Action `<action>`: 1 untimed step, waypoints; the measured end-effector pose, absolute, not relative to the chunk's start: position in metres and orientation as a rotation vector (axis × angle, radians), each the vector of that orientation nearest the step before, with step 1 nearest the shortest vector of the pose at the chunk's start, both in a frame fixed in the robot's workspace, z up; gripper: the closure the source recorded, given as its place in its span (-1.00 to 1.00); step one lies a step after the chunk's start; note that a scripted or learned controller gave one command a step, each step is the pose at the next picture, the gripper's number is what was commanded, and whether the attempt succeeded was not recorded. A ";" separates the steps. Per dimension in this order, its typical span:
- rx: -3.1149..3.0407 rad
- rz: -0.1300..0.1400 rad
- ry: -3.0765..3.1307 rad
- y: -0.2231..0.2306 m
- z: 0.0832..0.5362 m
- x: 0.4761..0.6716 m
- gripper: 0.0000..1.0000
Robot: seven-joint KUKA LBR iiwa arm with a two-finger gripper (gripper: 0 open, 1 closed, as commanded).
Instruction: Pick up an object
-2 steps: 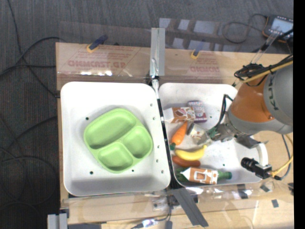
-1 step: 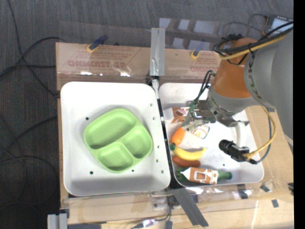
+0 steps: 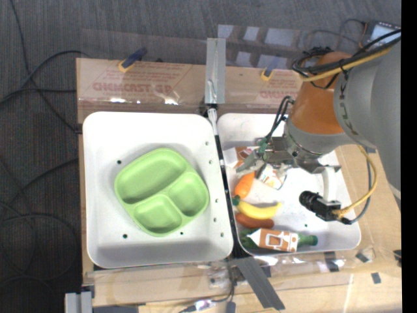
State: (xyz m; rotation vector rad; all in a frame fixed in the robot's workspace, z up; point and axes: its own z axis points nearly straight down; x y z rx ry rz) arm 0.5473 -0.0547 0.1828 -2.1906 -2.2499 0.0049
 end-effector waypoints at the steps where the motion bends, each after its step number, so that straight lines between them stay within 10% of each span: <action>1: -2.285 -0.002 -2.167 -0.100 0.137 0.570 -1.00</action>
